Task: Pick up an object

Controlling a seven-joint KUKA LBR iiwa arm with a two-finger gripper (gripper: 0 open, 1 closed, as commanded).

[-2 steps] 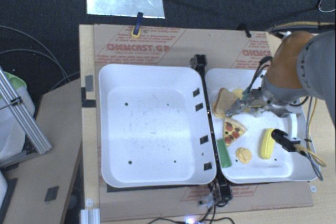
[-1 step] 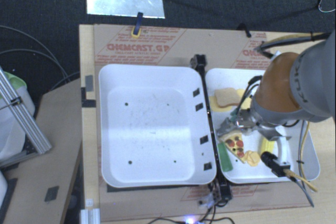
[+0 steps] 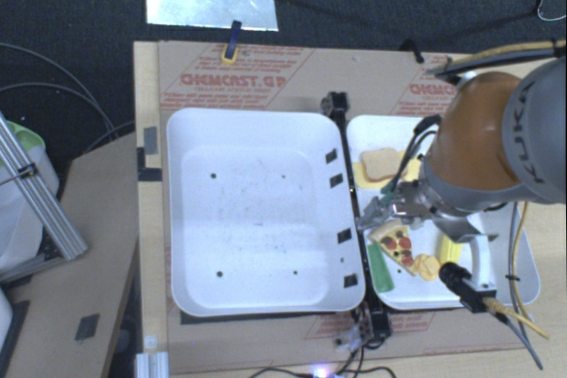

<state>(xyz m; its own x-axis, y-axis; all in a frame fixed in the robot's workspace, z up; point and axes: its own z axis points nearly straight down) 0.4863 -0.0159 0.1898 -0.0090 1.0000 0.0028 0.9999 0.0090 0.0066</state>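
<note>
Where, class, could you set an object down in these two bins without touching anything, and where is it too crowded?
The left bin offers bare floor from wall to wall, bordered on its right by the divider. The right bin is crowded: the bread slice, pizza slice, green piece and yellow piece cluster under the arm.

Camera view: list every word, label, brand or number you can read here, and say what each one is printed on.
"CHEMCAST. G P", red print, last characters unsure: on the brown protective sheet under the bins, behind the left bin.
A second red print of the same kind at the sheet's right rear: partly hidden by the arm, unreadable.
"KUKA": on the grey arm, reading sideways, partly cut off.
No print legible on the items in the right bin.
</note>
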